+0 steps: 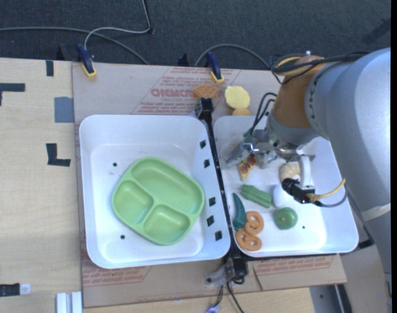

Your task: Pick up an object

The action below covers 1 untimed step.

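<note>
An object for picking is not yet lifting clear of anything, as far as the view shows: every toy food piece in the right bin [341, 237] is lying on the bin floor. By my judgement the task is sitting at the reaching stage, with the grasp and the lift both left to do.

The gripper [248, 150] is hanging low over the upper left part of the right bin, beneath the grey arm [354, 109] with its orange band. Its metal fingers are blurring together in this view, so I cannot tell how they are set, and nothing is showing between them.

Just below it a small red and yellow piece [244, 169] is lying, seemingly the nearest candidate. Further out, a green pickle-like piece [256, 195] is resting near the middle, a dark green pepper [239, 212] is lying by the divider, two orange pretzel shapes [251, 231] are sitting at the front, and a round green ball [285, 218] is sitting to their right. A beige piece [289, 171] is lying under the wrist.

The left bin [94, 175] is holding a green divided plate [158, 201], and a yellow piece [237, 98] is resting on the desk [29, 194] behind the bins.
</note>
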Available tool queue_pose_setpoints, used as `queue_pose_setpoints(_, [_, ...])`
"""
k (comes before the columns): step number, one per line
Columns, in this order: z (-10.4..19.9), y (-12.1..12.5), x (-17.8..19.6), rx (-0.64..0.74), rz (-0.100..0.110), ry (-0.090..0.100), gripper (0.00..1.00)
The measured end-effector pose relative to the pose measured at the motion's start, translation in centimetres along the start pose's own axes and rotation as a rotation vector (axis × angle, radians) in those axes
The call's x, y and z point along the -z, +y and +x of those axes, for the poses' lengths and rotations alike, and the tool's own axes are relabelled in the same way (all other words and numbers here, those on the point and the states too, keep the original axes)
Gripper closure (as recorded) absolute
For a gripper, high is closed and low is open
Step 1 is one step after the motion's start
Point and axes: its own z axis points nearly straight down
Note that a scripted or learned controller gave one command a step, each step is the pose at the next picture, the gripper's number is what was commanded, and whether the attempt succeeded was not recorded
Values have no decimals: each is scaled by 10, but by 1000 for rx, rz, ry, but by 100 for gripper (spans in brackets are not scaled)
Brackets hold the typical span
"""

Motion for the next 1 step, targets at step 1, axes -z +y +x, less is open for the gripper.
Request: queue_pose_setpoints(1, [0,0,10,1,-1,-1,100])
